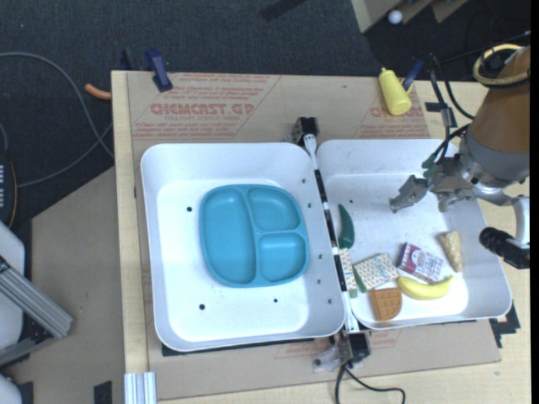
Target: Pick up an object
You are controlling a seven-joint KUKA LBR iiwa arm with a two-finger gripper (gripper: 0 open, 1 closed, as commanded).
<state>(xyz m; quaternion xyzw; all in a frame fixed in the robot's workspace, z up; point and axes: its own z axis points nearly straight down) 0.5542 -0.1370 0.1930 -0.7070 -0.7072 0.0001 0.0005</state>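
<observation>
My gripper (419, 202) hangs over the upper middle of the right bin (370, 162), open, with nothing between its fingers. Below it, along the bin's front, lie a yellow banana (425, 288), a red and white packet (419, 262), a patterned square packet (375, 270) and an orange-brown toast piece (386, 302). A tan wedge (453, 249) lies to the right of the packet. Against the bin's left wall rests a dark green object (345, 225). The gripper is above and apart from all of these.
The left bin (168, 183) holds a blue divided plate (253, 234). On the bench behind the bins stand a yellow bottle (393, 92) and a blue clamp (157, 68). A black clip (306, 129) sits where the bins meet at the back.
</observation>
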